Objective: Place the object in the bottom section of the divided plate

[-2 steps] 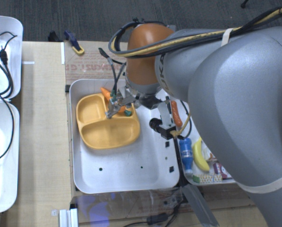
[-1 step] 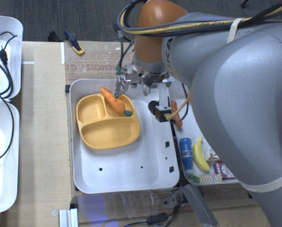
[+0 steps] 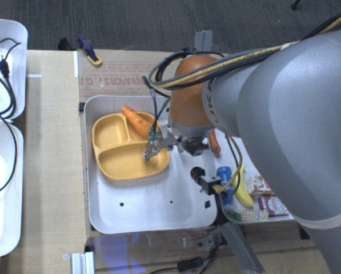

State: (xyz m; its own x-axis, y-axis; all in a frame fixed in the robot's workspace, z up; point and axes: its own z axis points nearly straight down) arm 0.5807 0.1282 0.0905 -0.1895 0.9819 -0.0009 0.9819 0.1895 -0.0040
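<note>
Whether the jaws are spread or pressed together cannot be told; the gripper (image 3: pixel 151 151) hangs low over the right end of the plate's bottom section, and what it may carry is too small to make out. A carrot (image 3: pixel 135 120) lies tilted across the upper right of the yellow plate (image 3: pixel 110 167), reaching over its rim. That plate rests in the upper left of a white bin (image 3: pixel 136 213). Right of this bin, a banana (image 3: pixel 243 194) and a blue item (image 3: pixel 223 173) lie in the neighbouring bin.
</note>
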